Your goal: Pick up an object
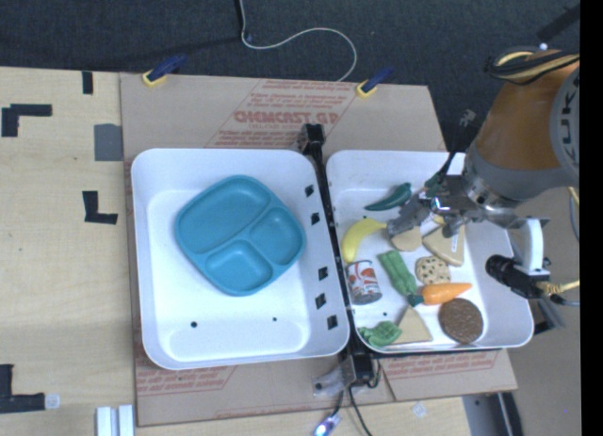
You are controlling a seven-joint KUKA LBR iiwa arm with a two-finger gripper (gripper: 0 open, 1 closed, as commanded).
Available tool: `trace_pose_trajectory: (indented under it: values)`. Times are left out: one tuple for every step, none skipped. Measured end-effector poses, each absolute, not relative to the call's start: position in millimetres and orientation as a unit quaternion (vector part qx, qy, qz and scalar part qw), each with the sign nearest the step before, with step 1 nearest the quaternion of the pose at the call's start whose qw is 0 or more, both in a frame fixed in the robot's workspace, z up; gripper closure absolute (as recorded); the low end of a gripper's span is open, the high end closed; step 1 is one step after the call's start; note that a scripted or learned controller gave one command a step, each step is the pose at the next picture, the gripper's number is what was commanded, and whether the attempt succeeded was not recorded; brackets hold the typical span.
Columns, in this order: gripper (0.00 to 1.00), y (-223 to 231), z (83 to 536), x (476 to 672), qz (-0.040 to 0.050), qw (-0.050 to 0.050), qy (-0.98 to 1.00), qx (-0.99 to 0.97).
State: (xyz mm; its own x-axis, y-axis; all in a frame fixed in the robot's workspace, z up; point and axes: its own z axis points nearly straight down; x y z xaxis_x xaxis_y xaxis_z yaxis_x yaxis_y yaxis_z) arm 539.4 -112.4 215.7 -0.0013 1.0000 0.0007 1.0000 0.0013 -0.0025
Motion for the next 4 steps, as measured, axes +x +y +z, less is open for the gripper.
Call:
trace_pose_trajectory:
  values:
    - [0.0,-63.4,181.9,480.4,0.0025,0.005,-0.708,-0.706]
    - [0.0,-14.9,183.7,483.0,0.0006,0.002,-0.709,-0.705]
    - [1.0,-17.4,193.2,482.6,0.0016,0.002,-0.708,-0.706]
    - [1.0,-15.7,183.4,521.5,0.0005,0.001,-0.708,-0.706]
